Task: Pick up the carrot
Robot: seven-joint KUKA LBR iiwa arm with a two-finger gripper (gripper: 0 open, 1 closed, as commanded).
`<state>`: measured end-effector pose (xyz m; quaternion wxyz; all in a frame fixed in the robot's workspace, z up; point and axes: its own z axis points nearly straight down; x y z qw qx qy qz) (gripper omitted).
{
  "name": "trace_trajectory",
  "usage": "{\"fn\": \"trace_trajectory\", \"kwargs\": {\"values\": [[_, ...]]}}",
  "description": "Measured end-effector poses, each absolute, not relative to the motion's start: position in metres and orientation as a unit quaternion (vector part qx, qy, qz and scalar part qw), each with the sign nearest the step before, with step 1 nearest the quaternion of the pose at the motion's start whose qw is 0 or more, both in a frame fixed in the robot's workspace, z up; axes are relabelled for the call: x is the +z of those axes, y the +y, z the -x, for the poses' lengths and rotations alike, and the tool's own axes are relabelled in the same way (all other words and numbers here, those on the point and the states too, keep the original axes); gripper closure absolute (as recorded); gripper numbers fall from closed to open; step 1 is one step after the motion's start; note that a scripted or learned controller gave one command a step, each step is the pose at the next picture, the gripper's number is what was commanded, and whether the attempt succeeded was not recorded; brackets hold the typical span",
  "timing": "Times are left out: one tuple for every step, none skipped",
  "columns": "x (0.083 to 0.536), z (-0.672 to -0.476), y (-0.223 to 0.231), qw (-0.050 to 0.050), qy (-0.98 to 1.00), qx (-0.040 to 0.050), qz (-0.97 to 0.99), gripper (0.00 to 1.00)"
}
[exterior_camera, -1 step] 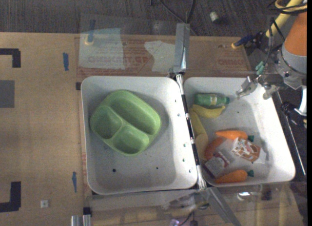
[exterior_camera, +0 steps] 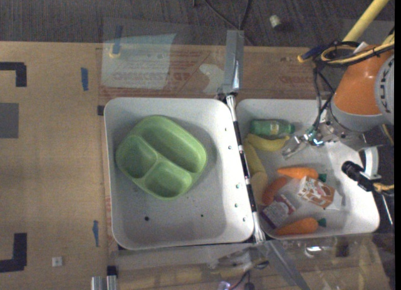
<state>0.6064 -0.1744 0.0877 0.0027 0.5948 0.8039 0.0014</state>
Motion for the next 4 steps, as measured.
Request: {"fn": "trace_trajectory", "kwargs": {"values": [[0.088, -0.564, -0.160, 0.004, 0.841, 0.0020, -0.541, 0.00], [0.213, -0.595, -0.157, 0.002, 0.816, 0.0006, -0.578, 0.00], [0.119, -0.565, -0.160, 0.000, 0.807, 0.0003, -0.591, 0.00], [0.088, -0.556, -0.139, 0.004, 0.823, 0.0012, -0.568, 0.00]]}}
